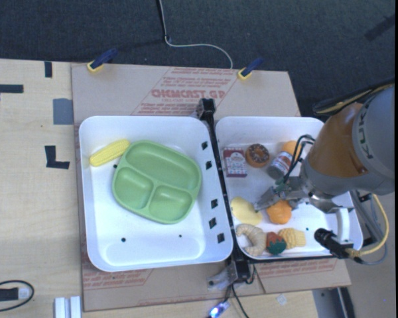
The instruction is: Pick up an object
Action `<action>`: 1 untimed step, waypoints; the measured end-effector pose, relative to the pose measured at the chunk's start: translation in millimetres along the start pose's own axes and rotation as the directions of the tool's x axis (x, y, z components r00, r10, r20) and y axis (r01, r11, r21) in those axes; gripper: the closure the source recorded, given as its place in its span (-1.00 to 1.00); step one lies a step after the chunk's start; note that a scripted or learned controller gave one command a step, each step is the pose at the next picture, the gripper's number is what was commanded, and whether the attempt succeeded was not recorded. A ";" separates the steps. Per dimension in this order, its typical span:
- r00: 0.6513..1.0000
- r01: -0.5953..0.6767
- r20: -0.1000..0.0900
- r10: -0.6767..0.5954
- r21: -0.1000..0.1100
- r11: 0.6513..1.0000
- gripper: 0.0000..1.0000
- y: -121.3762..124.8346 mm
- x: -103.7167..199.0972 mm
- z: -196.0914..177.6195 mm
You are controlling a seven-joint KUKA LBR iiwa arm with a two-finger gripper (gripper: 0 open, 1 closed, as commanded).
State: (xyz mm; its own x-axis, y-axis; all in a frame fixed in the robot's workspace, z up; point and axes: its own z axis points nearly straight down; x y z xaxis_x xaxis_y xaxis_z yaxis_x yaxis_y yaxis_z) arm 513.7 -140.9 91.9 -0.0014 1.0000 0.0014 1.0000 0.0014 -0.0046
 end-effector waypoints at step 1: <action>1.000 0.011 0.000 -0.011 -0.016 1.000 1.00 93.5 86.9 -96.5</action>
